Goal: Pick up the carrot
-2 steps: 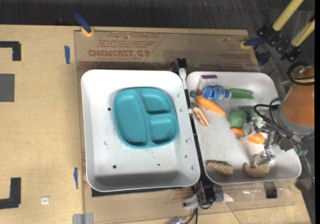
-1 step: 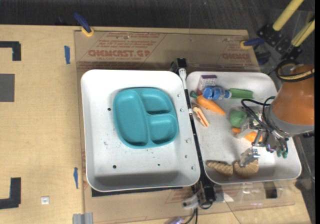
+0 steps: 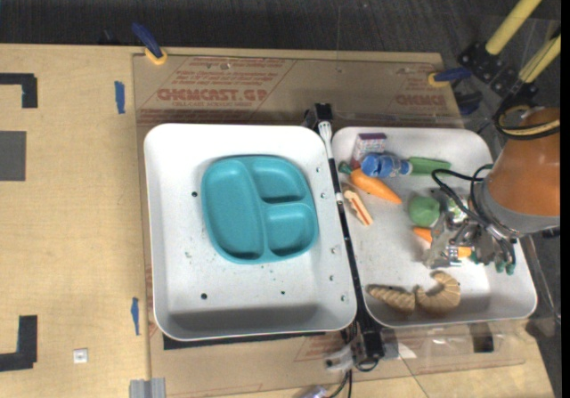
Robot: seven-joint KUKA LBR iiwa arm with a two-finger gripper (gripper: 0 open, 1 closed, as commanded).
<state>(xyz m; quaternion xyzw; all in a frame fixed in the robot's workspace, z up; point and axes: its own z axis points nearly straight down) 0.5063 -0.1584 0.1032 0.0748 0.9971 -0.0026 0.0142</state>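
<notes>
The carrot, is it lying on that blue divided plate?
No, the carrot lies in the right bin among other toys, while the blue divided plate sits in the left bin.

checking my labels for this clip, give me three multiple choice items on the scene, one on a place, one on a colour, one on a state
1. Where does the carrot lie?
A. In the right bin, in its far left part
B. On the divided plate
C. On the cardboard outside the bins

2. What colour is the divided plate in the left bin?
A. Red
B. Teal
C. Yellow

3. How does the carrot stand to the gripper?
A. Lifted above the bin
B. Clamped in it
C. Lying apart from it on the bin floor

Answers:
1. A, it rests near the divider beside a blue bottle.
2. B, the plate is teal against white.
3. C, the gripper is lower right of it, with bin floor between.
</notes>
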